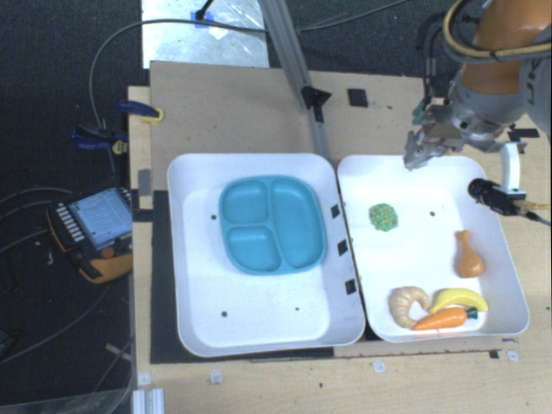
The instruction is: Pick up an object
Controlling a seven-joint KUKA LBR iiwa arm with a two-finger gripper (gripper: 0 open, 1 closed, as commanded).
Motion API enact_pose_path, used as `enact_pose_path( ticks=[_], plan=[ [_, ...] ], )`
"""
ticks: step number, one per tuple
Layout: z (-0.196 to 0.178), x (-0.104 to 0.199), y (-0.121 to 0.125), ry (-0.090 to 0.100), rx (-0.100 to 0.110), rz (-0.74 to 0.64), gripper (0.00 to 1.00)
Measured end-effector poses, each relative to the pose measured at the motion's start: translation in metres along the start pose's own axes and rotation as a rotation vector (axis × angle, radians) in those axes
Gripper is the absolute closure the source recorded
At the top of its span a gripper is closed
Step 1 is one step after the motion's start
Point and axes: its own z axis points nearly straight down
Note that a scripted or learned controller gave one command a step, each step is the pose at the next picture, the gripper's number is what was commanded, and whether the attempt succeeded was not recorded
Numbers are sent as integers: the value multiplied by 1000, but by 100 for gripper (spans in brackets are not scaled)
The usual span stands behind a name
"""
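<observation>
1. Nearest to the camera, an orange plastic carrot [441, 319] lies in the right white bin [405, 257], touching a yellow banana [460, 299] and a beige croissant-shaped toy [406, 304].
2. The end effector [419, 155] hangs over the far rim of this bin; I cannot tell how it is set, and nothing is visible in it.
3. A green bumpy ball [383, 216] lies near it, below.
4. An orange-brown drumstick-shaped toy [467, 255] lies by the right wall.
5. The left white bin [198, 300] holds a blue divided plastic plate [272, 223].
</observation>
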Motion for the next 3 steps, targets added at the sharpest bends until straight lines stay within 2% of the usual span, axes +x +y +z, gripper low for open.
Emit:
enact_pose_path(
  ticks=[2,3],
  plan=[
    [26,106,-1,1,2,1,100],
    [26,149,2,1,0,2,100]
  ],
)
